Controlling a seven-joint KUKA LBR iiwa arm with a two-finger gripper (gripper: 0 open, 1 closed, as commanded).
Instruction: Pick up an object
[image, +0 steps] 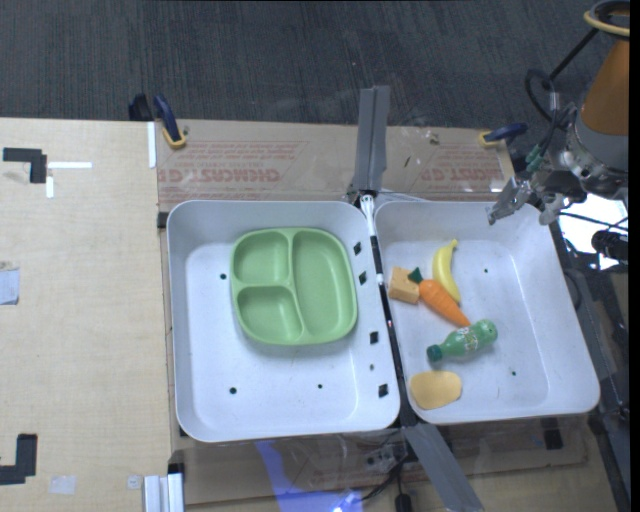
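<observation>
In the right bin (530, 300) lie a yellow banana (446, 268), an orange carrot (443, 301), a tan bread-like piece (404, 286), a green bottle (463, 341) on its side and a yellow chip-like piece (437, 389). My gripper (527, 197) hangs above the bin's far right corner, away from all of them. Its fingers stand apart with nothing between them.
The left bin (200, 330) holds a green divided plate (294, 286). A grey divider bar (372, 140) runs back from between the bins. Blue clamps (165, 117) sit on the cardboard behind. The arm's cables hang at the right.
</observation>
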